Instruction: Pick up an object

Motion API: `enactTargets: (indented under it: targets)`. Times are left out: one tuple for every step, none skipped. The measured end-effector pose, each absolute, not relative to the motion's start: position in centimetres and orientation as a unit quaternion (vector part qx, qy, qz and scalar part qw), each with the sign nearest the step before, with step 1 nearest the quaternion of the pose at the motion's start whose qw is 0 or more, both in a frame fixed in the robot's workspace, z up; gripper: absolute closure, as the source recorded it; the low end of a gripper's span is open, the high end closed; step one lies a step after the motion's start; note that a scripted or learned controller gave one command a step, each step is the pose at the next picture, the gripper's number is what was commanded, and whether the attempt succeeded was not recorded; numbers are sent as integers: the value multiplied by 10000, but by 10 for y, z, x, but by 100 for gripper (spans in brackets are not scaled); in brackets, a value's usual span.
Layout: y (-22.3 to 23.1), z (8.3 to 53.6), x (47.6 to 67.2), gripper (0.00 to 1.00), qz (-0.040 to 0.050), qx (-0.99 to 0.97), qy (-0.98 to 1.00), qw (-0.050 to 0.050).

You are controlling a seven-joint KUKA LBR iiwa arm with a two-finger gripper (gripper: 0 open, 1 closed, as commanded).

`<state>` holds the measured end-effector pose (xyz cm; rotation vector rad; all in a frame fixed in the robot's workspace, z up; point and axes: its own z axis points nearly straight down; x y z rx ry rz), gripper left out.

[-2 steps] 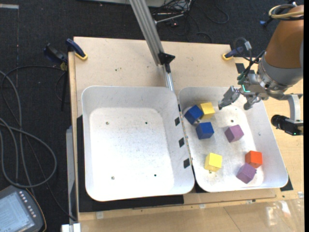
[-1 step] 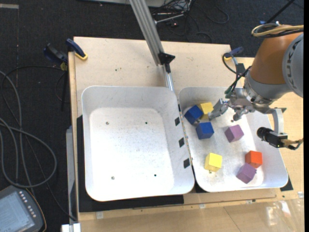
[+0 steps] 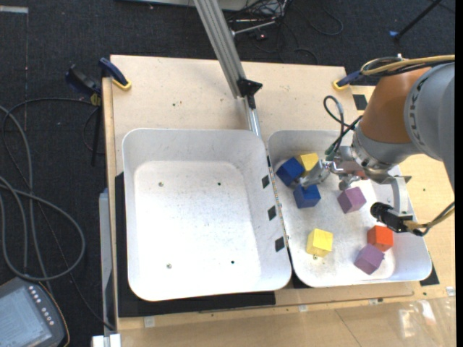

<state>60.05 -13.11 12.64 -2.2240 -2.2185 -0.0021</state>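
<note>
Pale tan wooden surface (image 3: 188, 92) carries two shallow white plastic bins side by side. Landmark for all positions: the right-hand white bin (image 3: 412, 266).

Left-hand white bin (image 3: 192, 215) touches the landmark bin's left wall; black clips sit along the shared edge.

Grey robot arm with an orange band (image 3: 405, 114) enters over the landmark bin's upper right corner, wrist angled down and leftward into the bin's upper left part. A black cable loops beside the wrist.

Silver metal pole (image 3: 221, 38) runs diagonally from beyond the surface's far edge down to the gap just above the landmark bin's upper left corner.

Metal two-finger gripper (image 3: 312, 176) sits low in the landmark bin's upper left area. Fingers: cannot tell from this view whether they are apart or together.

Blocks, all inside the landmark bin:
- Larger blue cube (image 3: 289, 170), upper left, just left of the gripper.
- Smaller blue cube (image 3: 307, 195), directly below the gripper tip, appears touching or nearly so.
- Yellow cube (image 3: 309, 162), just above the gripper, beside the larger blue cube.
- Second yellow cube (image 3: 320, 241), lower centre.
- Purple cube (image 3: 351, 199), centre, right of the smaller blue cube.
- Second purple cube (image 3: 369, 259), lower right.
- Orange cube (image 3: 380, 237), lower right, just above the second purple cube.

No readable writing or labels.
</note>
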Motion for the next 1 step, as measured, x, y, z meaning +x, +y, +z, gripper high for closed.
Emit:
enactTargets:
  targets:
    - [-132, 120, 607, 0, -64, -7067, -7074, -91]
